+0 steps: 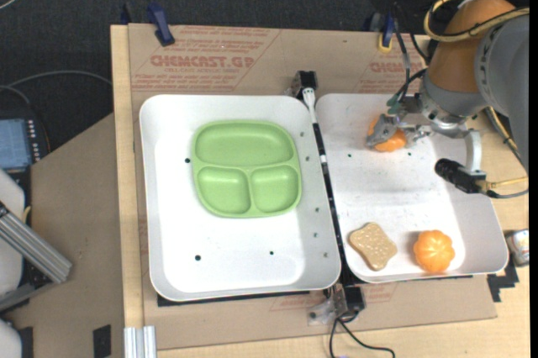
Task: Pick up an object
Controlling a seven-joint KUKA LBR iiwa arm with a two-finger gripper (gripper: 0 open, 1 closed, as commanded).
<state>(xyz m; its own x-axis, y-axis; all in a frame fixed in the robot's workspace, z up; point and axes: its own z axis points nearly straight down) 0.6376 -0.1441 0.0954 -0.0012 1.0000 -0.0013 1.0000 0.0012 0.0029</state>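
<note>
- Camera view from above puts the gripper point(388, 132) low in the far part of the right bin point(403, 188), right at a small orange object point(388, 144).
- Whether the claw is apart, together or clamped on that orange object I cannot tell; the metal parts overlap it and hide the contact.
- By my reading the pick is at the grasp stage: the arm point(471, 54) is down at the object, and nothing looks lifted clear of the bin floor yet. Closing firmly and raising are left to do.
- The right bin also holds a tan piece shaped like a slice of bread point(372, 245) near its front edge, and a round orange fruit point(434, 251) just beside it, both well apart from the gripper.
- The left bin point(168, 205) holds a green divided plate point(246, 168) with three sections, lying flat toward the far half, with nothing in its sections.
</note>
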